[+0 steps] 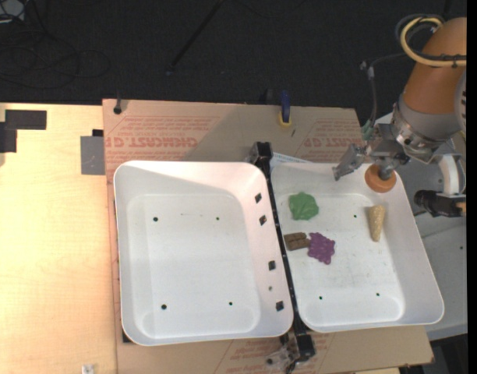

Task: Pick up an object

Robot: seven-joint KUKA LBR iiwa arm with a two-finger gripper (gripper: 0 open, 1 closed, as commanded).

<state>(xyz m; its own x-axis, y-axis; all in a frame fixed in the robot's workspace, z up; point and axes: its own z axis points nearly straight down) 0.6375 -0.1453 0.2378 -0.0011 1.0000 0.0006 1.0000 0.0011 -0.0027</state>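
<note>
My gripper (369,167) hangs over the far right corner of the right bin (394,306). A small round orange object (380,180) sits directly under it, at the bin's far rim; whether it is gripped or resting there is unclear. In the same bin lie a green lump (303,206), a purple lump (322,248), a small brown block (295,241) touching the purple lump's left side, and a cream cone-shaped piece (376,222) just below the orange object.
The left bin (137,318) stands beside the right one, with a black divider strip (271,232) between them. Both rest on a cardboard sheet (184,135) on the wooden bench (44,240). A blue and yellow clamp (285,109) holds the cardboard's far edge.
</note>
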